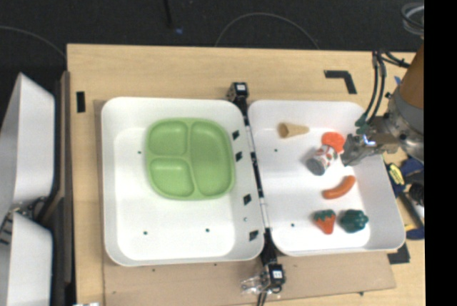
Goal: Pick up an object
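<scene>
Six small toys lie in the right bin (378,240), one green plate (191,158) in the left bin (128,226); end effector (357,149) state unclear.

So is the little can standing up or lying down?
Lying down. The can rests on its side in the right bin, its round grey end facing the lower left.

Grey arm (400,128) w/ orange band, black cables, metal gripper (355,150).
</scene>
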{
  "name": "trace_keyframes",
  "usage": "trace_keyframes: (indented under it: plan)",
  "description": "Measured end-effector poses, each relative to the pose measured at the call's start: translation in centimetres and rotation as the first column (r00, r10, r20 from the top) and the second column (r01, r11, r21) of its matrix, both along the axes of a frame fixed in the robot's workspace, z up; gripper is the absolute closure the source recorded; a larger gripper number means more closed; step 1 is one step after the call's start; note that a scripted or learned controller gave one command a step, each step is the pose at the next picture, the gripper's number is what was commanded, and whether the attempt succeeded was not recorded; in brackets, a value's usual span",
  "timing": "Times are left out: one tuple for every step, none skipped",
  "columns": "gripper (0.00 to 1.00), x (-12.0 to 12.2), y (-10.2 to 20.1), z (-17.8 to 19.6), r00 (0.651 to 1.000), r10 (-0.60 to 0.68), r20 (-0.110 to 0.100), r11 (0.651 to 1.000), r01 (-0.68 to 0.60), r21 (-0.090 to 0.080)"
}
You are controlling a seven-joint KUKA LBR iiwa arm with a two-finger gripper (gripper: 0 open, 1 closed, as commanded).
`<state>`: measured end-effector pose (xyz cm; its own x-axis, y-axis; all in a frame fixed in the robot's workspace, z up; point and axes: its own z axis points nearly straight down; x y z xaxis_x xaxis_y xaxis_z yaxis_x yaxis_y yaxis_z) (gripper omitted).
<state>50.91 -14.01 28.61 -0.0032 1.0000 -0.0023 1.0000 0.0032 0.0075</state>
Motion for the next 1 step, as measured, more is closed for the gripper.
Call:
trace_keyframes:
  plan:
    - [1.0,1.22,5.49,-1.57,1.0,0.003,-0.007,1.0,-0.003,0.003]
